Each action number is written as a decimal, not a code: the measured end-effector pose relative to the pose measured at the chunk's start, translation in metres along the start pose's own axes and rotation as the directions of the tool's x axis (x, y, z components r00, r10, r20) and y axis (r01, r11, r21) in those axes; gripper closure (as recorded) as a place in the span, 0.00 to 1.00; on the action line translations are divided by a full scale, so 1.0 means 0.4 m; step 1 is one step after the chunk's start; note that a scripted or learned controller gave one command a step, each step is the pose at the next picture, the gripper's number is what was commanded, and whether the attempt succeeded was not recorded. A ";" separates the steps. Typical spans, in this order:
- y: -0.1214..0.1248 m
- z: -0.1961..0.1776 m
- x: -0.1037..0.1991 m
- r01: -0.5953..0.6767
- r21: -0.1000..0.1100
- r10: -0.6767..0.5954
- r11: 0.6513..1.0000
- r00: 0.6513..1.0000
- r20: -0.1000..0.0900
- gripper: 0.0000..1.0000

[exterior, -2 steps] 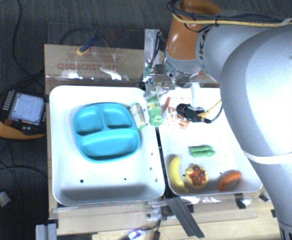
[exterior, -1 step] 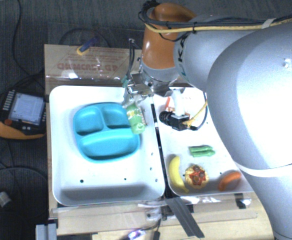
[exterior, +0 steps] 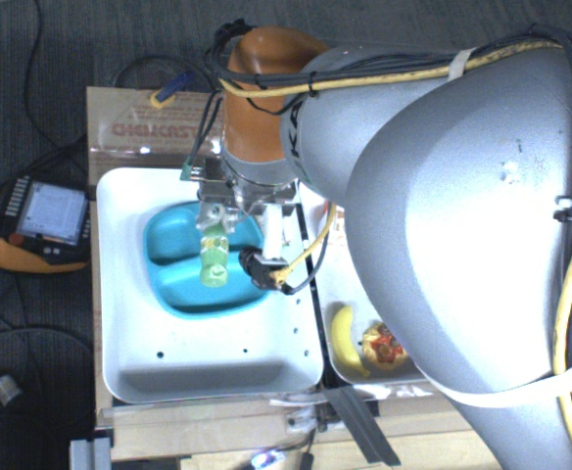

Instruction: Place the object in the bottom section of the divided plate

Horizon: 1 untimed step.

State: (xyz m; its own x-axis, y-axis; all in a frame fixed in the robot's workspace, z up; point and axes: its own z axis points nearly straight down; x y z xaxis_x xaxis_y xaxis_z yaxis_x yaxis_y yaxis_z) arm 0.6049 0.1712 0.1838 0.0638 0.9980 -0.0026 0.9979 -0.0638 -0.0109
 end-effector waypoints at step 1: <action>0.000 0.000 0.000 0.000 0.000 0.000 1.000 1.000 0.000 0.00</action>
